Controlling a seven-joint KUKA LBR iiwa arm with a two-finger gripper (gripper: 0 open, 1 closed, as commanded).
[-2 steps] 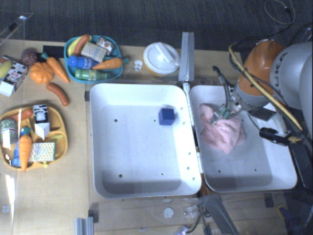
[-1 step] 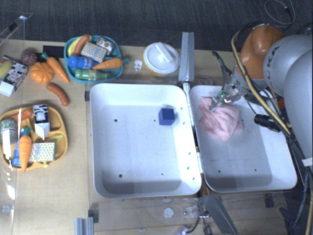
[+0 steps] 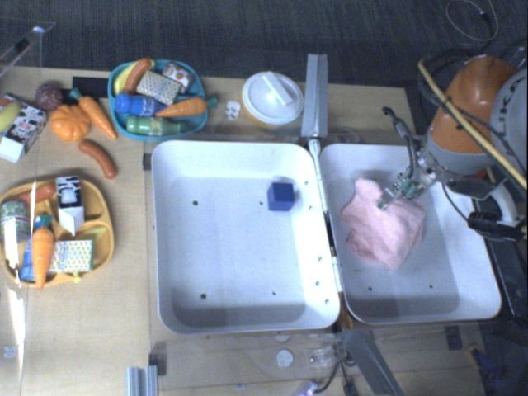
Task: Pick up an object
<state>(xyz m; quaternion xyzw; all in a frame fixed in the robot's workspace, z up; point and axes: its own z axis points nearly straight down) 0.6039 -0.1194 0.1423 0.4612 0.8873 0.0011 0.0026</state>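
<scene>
Item: pink cloth [image 3: 382, 225], right bin. Gripper [image 3: 394, 193] at its 1 o'clock edge, closure unreadable; you're mid-grasp, lift next.

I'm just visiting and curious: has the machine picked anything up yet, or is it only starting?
Nothing looks lifted yet. The pincer is down at the upper edge of the pink cloth, which lies flat in the right bin; I can't tell if it grips. The blue cube sits untouched in the left bin. Grasping and lifting remain.
</scene>
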